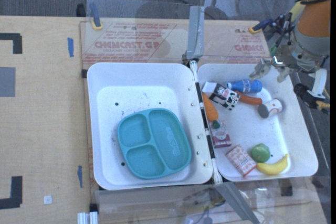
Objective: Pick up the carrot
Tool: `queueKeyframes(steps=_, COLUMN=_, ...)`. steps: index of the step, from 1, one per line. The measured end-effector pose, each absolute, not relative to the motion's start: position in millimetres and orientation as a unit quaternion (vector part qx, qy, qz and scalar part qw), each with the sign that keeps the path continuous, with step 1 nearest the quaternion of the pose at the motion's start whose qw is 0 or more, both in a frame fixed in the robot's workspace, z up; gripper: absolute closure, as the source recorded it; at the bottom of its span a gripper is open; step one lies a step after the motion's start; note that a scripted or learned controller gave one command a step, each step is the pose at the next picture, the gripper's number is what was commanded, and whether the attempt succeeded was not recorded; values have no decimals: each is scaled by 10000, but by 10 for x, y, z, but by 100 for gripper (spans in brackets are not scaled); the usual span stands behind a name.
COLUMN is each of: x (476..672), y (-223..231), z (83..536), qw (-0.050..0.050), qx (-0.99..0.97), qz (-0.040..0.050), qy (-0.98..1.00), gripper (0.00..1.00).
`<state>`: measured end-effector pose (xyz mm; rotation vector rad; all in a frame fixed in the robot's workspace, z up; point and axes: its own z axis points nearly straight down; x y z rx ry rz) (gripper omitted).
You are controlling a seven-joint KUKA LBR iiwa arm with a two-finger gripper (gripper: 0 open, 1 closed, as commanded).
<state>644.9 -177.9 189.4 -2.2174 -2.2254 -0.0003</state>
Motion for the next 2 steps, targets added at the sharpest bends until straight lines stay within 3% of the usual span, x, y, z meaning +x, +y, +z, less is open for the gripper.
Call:
queueKeyframes(steps=1, x=6242, y=-1417, z=1123, qw=-122, qx=-7038, qz=-76, qy=-7102, gripper=0)
queueKeyframes(steps=2, x=5308, y=-964, z=918, qw=-54, qx=-6937, qz=-63, qy=-7202, gripper=0)
